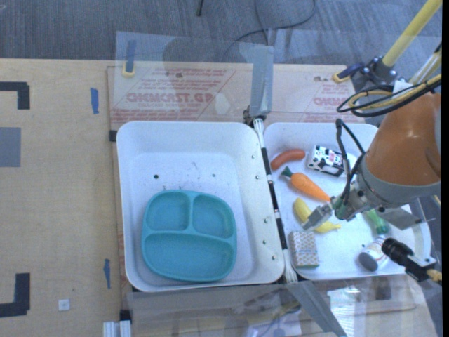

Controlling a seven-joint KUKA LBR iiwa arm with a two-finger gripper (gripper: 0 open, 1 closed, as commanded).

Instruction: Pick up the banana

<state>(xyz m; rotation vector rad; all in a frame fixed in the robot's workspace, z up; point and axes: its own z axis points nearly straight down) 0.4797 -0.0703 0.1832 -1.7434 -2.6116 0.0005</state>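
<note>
light: bright, even, diffuse, from overhead | shadows: soft, faint, seen under teal tray [188, 236] rim | glare: mild sheen noted on clear plastic sheet [203, 83] & white bins [133, 188] | focus: fairly sharp centre, slight softness at arm [403, 153] | distortion: not evident

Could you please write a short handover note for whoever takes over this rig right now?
Gripper: low in the right bin, at the banana; whether it grips is unclear.
Banana: lies in the right bin, below the carrot, above the sponge.
Left bin: holds a teal tray.
Done: arm brought to the banana.
Left: confirm the grip, lift the banana.
</note>
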